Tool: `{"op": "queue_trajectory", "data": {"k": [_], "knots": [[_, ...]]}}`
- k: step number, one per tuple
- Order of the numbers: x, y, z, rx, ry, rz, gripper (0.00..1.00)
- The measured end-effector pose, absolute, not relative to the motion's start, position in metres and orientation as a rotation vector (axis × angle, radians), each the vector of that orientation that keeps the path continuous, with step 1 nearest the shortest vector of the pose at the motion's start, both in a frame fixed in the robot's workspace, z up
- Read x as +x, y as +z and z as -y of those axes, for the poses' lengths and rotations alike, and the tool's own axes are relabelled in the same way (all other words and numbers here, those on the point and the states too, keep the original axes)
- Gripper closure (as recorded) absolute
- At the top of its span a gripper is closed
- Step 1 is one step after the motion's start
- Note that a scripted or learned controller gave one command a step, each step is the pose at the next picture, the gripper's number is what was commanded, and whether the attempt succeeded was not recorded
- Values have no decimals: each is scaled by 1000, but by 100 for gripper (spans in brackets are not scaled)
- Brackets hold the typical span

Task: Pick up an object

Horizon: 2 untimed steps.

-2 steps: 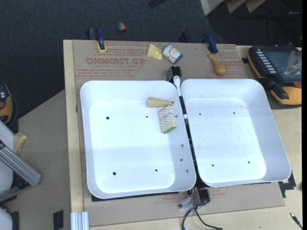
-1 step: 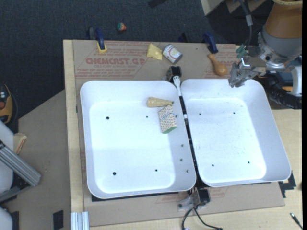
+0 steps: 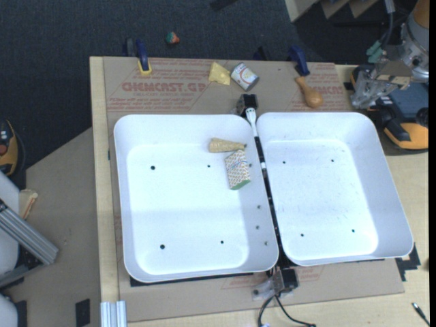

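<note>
In the camera view we see the hand (image 3: 371, 87) at the upper right, above the tabletop (image 3: 204, 86) and outside both bins; it is partly cut off by the frame edge and tangled with cables, so we cannot tell how it is set. The left bin (image 3: 136, 203) holds two things near its upper right corner: a tan cone-like piece (image 3: 225, 145), its long axis lying nearly left to right with the narrow end toward the right, and just below it, touching or almost so, a patterned green-and-white packet (image 3: 237, 169), its long axis running roughly up and down the view. The right bin (image 3: 381, 176) shows its bare white floor. Behind the bins lie a yellow wedge (image 3: 219, 73), a small white box (image 3: 245, 76) and a wooden-looking pear-shaped piece (image 3: 308, 92).
</note>
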<state>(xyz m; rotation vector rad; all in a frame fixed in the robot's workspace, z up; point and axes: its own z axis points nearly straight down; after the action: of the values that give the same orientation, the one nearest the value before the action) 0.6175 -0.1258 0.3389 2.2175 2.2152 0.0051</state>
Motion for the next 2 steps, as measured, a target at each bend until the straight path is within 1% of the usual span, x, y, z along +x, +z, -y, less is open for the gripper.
{"op": "queue_trajectory", "data": {"k": [1, 2], "knots": [[593, 310, 56, 2219, -2, -2232, 100], [576, 365, 80, 2218, 7, -2214, 100]]}}
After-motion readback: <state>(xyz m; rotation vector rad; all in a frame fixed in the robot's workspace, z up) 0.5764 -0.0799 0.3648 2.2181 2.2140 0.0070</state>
